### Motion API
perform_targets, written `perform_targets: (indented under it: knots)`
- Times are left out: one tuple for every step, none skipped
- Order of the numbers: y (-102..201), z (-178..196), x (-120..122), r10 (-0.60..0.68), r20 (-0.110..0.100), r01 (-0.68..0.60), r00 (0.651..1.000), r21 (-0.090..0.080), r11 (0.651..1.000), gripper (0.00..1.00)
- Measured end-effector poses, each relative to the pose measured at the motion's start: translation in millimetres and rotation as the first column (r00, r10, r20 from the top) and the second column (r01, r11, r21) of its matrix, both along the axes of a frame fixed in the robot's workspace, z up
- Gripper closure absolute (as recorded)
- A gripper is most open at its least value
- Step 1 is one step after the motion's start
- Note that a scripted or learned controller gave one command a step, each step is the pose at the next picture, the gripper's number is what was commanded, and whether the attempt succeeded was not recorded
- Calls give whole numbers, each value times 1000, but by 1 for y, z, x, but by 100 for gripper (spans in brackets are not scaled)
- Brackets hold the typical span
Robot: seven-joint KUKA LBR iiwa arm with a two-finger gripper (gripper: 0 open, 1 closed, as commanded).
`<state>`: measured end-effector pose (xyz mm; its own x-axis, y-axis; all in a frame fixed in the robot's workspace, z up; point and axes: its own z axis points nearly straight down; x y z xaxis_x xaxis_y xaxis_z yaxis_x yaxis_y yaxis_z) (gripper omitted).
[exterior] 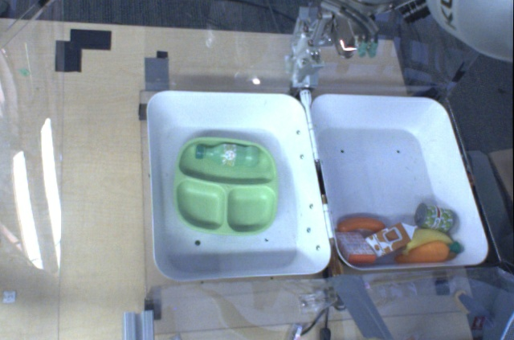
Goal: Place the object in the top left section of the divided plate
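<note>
Green bottle lies in the divided plate's long section while the arm hangs over the bins' far edge.

Nearest the camera, the right bin (pixel 401 137) holds a cluster along its near wall: a red sausage-like piece (pixel 360 224), a small orange-and-white carton (pixel 391 238), a banana (pixel 426 238) touching an orange carrot-like piece (pixel 430 251), and a small green can (pixel 434 216) just behind them. In the left bin (pixel 161 194) sits the green divided plate (pixel 227 186), its two small sections on the near side and its one long section on the far side; a green bottle (pixel 227 156) lies on its side in that far section. Beyond, above the seam between the bins over the tabletop (pixel 80 170), the gripper (pixel 305 61) hangs with nothing between its fingers; how wide they stand I cannot tell.
</note>
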<state>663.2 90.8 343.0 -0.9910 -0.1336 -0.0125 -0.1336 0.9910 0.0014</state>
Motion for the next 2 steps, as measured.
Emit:
perform_targets:
  knots:
    - [6,96,-2,-6,1,6,1000,1,1000,100]
    - [-28,53,6,28,-2,-28,1000,-1,1000,100]
